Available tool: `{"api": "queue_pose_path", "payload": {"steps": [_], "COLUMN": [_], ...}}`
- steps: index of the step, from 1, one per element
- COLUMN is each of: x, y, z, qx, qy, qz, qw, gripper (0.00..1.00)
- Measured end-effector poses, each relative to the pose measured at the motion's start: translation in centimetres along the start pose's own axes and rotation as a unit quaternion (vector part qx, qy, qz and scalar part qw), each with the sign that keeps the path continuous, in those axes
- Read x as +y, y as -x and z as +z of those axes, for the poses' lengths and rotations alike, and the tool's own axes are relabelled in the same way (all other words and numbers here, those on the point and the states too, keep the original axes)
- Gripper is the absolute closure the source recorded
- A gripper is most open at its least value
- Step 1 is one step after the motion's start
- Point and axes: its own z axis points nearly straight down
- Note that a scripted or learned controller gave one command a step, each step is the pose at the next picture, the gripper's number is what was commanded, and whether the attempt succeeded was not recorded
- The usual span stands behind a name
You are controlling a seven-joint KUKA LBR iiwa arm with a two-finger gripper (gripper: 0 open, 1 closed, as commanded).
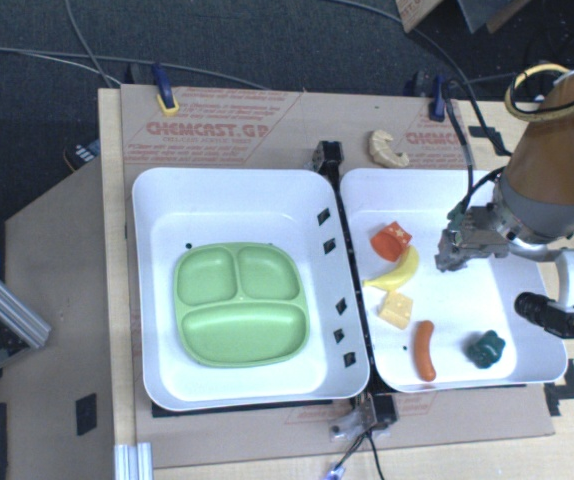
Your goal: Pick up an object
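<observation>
The right bin (487,193) holds a red block (391,240), a yellow banana (395,271), a pale yellow cheese wedge (396,310), an orange-red sausage (424,350) and a dark green piece (485,349). My gripper (451,255) hangs over the middle of this bin, just right of the banana and the red block, at the end of the orange-banded arm (557,158). Its dark fingers point down and left, and nothing shows between them.
The left bin (157,218) carries a green divided plate (241,302). A beige object (388,148) lies on the cardboard behind the bins. Black clips run along the divider (345,268) between the bins. Cables cross the floor behind the bench.
</observation>
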Motion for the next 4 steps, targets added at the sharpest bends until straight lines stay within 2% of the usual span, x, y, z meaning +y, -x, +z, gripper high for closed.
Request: {"api": "queue_pose_path", "payload": {"steps": [2,3,4], "x": [0.2,1.2,2.8], "y": [-0.2,-5.3,-9.7], "z": [-9.5,-8.5,-5.8], "qx": [0.0,0.002,0.002], "qy": [0.0,-0.004,-0.006], "qz": [-0.001,-0.003,-0.002], "qw": [1.0,1.0,1.0], "gripper": [1.0,1.0,1.0]}}
